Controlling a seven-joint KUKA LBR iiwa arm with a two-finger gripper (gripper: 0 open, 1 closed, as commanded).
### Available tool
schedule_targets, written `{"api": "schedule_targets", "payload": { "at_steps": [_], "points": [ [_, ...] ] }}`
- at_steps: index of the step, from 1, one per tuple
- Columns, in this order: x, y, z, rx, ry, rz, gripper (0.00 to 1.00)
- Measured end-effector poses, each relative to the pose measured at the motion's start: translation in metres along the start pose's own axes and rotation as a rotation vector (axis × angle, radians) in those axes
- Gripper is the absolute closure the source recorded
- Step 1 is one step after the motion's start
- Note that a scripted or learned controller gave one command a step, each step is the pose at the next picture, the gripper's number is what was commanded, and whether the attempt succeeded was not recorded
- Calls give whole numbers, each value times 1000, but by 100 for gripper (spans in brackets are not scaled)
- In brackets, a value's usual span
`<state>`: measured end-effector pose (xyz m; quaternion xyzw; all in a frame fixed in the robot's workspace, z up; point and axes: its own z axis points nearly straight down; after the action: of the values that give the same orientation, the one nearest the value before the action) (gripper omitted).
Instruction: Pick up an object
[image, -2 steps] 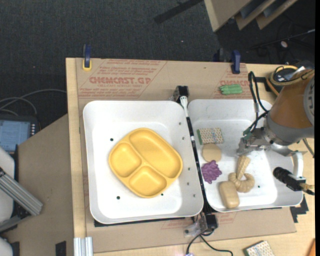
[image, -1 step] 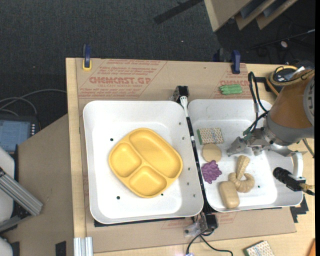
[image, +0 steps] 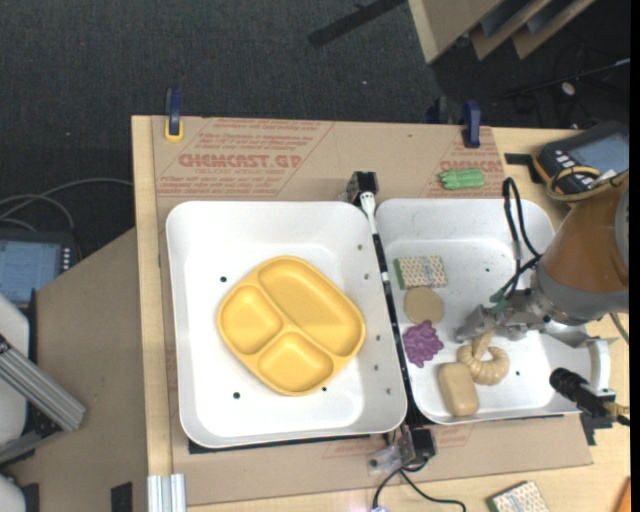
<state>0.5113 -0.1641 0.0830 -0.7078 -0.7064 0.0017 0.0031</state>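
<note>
**A:** Start from the left of the bench. What is there?

**B:** The left bin (image: 190, 300) holds a yellow divided tray (image: 290, 325) with three compartments, lying at a slant near its middle. Nothing sits in the tray.

**A:** And past the seam between the bins?

**B:** Take the purple grape cluster (image: 422, 343) in the right bin (image: 450, 215) as the mark. Above it lies a round tan disc (image: 423, 303), and above that a small patterned packet (image: 421, 271). Below and to the right of the grapes is a tan bread-like block (image: 459, 389), and just right of that a curled beige pastry (image: 489, 362).

**A:** Where does the gripper stand?

**B:** The gripper (image: 488, 322) hangs to the right of the grapes and just above the pastry. I cannot tell whether it is released or clenched; nothing is visibly between its tips.

**A:** So which thing is the likely pick?

**B:** I judge the pastry: it lies directly below the gripper in the view, nearly touching, curled so its long run goes roughly up and down. The block touches or nearly touches it on the left, which may crowd a grasp.

**A:** Surface and room?

**B:** Smooth white bin floor, shallow walls. The right wall is close behind the arm; there is freer room toward the top of the bin.
</note>
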Motion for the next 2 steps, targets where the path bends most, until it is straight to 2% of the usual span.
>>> {"api": "schedule_targets", "payload": {
  "at_steps": [1, 2],
  "points": [
    [29, 83, -3, -13, -2, -8, 0],
    [-60, 17, -11, -4, 8, 2, 0]
  ]
}}
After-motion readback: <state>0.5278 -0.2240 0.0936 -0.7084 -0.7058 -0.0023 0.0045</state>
